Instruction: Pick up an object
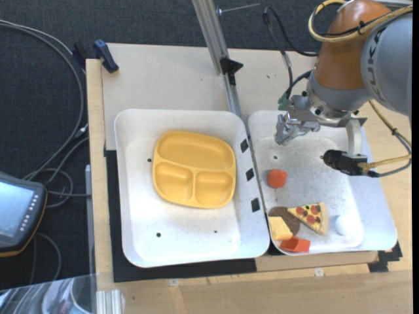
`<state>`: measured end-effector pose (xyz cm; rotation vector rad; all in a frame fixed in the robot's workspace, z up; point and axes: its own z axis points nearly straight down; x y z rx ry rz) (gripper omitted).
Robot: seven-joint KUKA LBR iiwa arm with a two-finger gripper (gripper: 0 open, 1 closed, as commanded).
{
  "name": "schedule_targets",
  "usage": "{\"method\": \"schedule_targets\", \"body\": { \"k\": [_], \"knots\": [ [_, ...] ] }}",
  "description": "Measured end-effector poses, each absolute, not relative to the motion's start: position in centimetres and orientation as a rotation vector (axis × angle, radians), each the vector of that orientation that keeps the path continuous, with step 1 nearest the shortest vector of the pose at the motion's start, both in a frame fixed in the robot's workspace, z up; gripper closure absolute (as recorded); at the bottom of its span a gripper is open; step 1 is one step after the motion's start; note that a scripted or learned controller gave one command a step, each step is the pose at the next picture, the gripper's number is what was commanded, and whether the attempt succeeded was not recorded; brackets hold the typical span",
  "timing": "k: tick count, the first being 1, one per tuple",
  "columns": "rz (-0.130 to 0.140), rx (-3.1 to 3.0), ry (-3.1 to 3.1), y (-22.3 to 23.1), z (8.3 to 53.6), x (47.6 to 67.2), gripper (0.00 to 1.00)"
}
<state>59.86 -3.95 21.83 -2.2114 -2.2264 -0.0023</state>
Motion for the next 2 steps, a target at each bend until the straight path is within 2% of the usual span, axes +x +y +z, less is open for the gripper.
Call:
{"method": "schedule_targets", "body": {
  "k": [2],
  "knots": [
    [-0.005, -2.212, -2.229, 7.1, 23.9, 58.7, 1.0]
  ]
}}
